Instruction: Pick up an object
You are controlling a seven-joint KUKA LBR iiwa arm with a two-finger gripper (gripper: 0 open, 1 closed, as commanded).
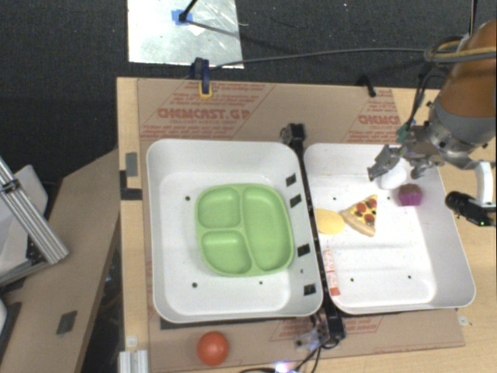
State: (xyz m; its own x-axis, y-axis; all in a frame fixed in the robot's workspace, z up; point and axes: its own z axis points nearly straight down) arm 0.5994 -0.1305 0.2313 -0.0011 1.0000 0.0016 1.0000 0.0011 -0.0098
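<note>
Bins sit side by side on the bench: the left bin carries a green tray with 3 compartments, the right bin carries the loose pieces, so the arm's reach from the right covers them. The gripper hovers low over the right bin's far edge, above a white lump that lies just under it; whether the fingers are spread or pressed together cannot be told, since the wrist hides them, and nothing shows between them.

Candidates for the pick: a purple piece just beside the white lump, toward the bin's right edge; a pizza slice near the bin's middle; a yellow disc touching the slice's left side, close to the bin's left wall. The slice and disc lie flat, likely hard to pinch. The purple piece crowds the white lump, so a closing grip may nudge it.

An orange ball rests on the bench's near edge, outside both bins.
</note>
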